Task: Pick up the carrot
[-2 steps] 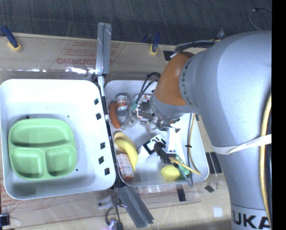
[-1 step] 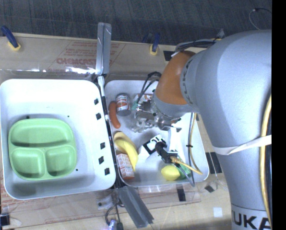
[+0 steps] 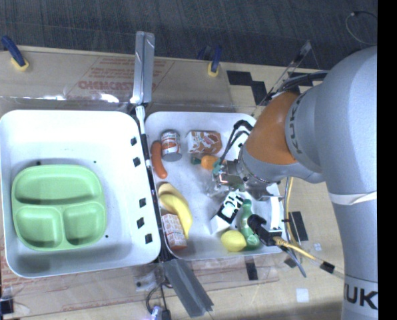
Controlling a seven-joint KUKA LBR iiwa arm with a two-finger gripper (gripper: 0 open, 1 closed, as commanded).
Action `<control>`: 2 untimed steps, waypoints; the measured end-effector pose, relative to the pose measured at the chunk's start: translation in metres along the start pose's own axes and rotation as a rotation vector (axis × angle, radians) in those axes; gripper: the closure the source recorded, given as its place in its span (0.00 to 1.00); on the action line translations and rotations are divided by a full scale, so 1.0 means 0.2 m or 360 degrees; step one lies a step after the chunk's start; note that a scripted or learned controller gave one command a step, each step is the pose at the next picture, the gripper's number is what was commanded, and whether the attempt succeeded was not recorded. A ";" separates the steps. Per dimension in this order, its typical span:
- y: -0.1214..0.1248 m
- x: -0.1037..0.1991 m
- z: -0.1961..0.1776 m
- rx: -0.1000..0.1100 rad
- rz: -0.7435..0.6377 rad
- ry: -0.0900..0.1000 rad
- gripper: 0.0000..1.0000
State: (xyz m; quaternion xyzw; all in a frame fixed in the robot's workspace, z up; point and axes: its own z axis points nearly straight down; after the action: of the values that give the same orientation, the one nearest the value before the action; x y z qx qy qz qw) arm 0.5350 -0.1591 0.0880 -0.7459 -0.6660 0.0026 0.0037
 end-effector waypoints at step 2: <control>0.26 -0.15 -0.58 -0.0004 -0.0034 0.0000 1.00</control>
State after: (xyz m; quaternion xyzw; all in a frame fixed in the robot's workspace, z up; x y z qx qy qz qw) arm 0.5850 -0.1958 0.2043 -0.7388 -0.6740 0.0018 0.0028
